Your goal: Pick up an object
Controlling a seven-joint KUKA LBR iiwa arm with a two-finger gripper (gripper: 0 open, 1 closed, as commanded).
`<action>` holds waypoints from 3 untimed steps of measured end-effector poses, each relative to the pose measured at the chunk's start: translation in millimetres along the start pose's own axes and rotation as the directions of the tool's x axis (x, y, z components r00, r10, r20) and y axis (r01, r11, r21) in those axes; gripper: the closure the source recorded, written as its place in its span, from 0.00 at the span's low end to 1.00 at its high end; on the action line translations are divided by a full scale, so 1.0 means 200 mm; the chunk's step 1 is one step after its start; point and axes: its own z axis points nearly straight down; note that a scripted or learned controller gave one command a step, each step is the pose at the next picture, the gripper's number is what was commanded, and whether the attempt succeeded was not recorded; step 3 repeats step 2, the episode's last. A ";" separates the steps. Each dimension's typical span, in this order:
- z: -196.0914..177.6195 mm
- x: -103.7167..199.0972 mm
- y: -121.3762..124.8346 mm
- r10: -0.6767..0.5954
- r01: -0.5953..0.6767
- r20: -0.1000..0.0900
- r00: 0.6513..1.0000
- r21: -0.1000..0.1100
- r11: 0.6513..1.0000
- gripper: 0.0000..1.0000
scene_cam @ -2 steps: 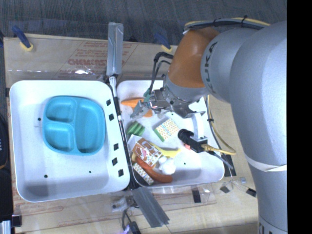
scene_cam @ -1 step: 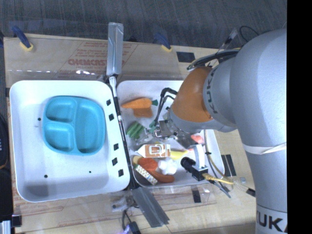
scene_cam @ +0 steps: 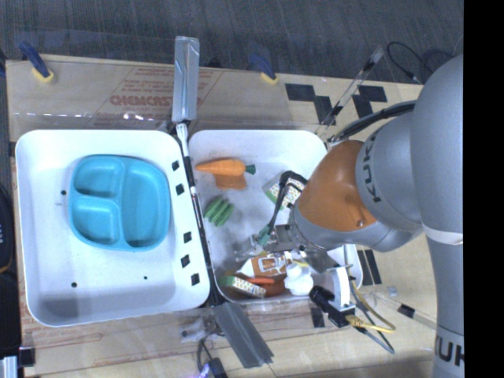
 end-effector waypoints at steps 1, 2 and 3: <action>-0.04 0.00 0.01 -0.005 0.005 0.001 1.000 0.000 1.000 1.00; -0.66 0.23 0.14 0.095 -0.095 -0.001 0.995 0.002 0.995 1.00; -0.66 0.23 0.14 0.095 -0.095 -0.001 0.995 0.002 0.995 1.00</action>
